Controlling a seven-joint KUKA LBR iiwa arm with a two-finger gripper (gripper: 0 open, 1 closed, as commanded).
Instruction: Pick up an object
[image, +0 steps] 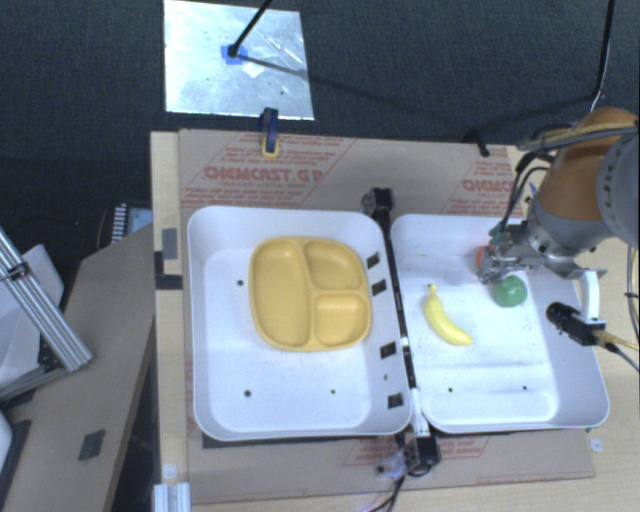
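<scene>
The arm (590, 180) reached in from the right over the right bin (500, 400), its gripper (497, 262) lowered near the bin's far side. A green ball (511, 291) lay just below and beside the gripper on the bin floor, close enough that the two seemed to touch, though whether anything sat between the fingers could not be told from this angle, nor whether the gripper was clenched or released.

A banana (445, 318) rested on the bin floor to the gripper's lower left, near but apart from both gripper and ball. Farther left, beyond the divider between the bins, a yellow tray (308, 293) with three compartments lay flat in the left bin (225, 380), well apart from the gripper.

By the look of things, the pick was at its approach or grasp stage: the gripper had been brought down at the ball, the likeliest target, but nothing appeared lifted. The ball seemed to sit on the floor of the bin. Left to do, on this reading, were a secure closing on the ball and the lift clear of the bin. A round ball could easily roll aside from a glancing contact.
</scene>
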